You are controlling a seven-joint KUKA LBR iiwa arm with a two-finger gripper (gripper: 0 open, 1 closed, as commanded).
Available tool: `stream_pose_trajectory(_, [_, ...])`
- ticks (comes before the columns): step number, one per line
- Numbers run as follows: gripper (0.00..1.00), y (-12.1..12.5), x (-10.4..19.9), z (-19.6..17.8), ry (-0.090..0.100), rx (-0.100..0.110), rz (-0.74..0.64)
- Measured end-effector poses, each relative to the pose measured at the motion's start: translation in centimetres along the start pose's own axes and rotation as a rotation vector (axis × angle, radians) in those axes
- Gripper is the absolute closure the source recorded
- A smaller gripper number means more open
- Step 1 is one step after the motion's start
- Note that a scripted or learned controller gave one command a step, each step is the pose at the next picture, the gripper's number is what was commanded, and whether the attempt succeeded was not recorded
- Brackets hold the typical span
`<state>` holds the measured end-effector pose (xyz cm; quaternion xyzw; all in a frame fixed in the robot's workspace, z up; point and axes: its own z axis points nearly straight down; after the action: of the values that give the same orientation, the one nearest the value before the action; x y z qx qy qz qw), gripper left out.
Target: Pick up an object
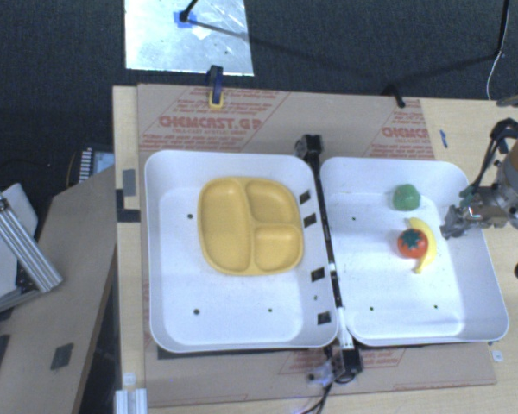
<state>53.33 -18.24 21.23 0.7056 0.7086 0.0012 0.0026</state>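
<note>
The grey metal pincer (457,218) hangs over the right edge of the right shallow white bin (397,313) — I cannot tell how it is set. Just to its left lie a red round tomato toy (413,243) and a yellow curved banana toy (425,250), touching. A green ball (406,197) sits up and left. Far left, a yellow plastic divided plate (249,224) rests in the left white bin (190,317).

Lab: bench (268,110), aluminium framing (17,248)
</note>
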Motion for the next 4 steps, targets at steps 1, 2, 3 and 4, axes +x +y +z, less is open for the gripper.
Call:
stream_pose_trajectory(1, [1.00,1.6,5.3,-1.3,0.003,0.001,-0.006])
stream_pose_trajectory(2, [1.00,3.0,9.9,-0.5,0.003,0.003,-0.005])
stream_pose_trajectory(3, [1.00,4.3,15.4,0.3,0.004,0.003,-0.006])
stream_pose_trajectory(4, [1.00,6.5,19.8,-0.4,0.004,0.002,-0.005])
